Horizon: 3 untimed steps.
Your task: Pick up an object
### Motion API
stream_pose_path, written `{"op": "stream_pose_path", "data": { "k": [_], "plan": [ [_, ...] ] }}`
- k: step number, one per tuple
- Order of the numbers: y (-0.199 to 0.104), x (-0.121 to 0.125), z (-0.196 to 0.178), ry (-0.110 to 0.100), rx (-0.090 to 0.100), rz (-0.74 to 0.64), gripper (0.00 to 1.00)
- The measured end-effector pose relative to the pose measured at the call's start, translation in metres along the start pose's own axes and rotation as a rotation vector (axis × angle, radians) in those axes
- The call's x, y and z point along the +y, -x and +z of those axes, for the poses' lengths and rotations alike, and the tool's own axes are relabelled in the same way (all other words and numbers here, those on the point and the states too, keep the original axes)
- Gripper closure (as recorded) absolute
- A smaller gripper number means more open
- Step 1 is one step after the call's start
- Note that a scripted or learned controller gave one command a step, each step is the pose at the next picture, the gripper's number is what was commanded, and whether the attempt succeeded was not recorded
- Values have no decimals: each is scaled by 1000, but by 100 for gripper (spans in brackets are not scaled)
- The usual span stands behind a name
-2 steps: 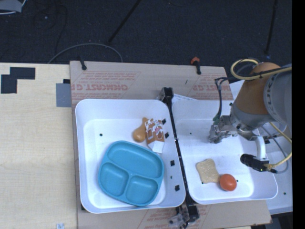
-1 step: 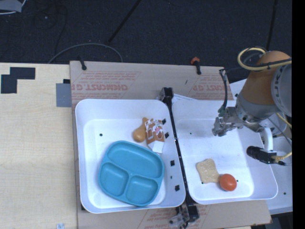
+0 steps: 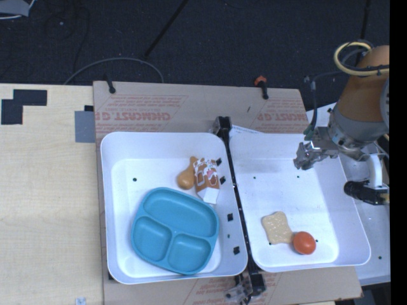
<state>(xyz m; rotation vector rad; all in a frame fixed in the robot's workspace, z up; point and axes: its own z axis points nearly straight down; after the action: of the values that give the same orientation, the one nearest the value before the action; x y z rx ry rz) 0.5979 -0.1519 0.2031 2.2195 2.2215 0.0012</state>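
Gripper [image 3: 307, 158] hangs over the right bin's [image 3: 346, 234] upper area, at about one o'clock from its contents — whether clenched or released cannot be told. Across the bench, left to right: a blue divided plate [image 3: 173, 229] fills the left bin [image 3: 117, 196], small toy pieces [image 3: 200, 174] at its twelve o'clock; then a pale bread slice [image 3: 276, 227] touching a red tomato [image 3: 304, 243] — likely candidates, lying uncrowded.

Floor: dark carpet [image 3: 191, 37] along the top, with black cables [image 3: 114, 65] looping across it.
Bench: pale wood surface [image 3: 44, 196] at the left, bearing black and grey square markings [image 3: 82, 126].
Sheet: brown cardboard [image 3: 172, 110] with reversed printed lettering, held by clamps [image 3: 261, 82] at its far edge.
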Motion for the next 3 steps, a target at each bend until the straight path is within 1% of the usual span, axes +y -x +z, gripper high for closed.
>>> {"op": "stream_pose_path", "data": {
  "k": [1, 2, 3],
  "plan": [
    [1, 1, -53, 1, 0, 0, 100],
    [-53, -12, -40, -6, 2, -2, 100],
    [-104, -41, -39, -7, 2, -2, 100]
  ]
}}
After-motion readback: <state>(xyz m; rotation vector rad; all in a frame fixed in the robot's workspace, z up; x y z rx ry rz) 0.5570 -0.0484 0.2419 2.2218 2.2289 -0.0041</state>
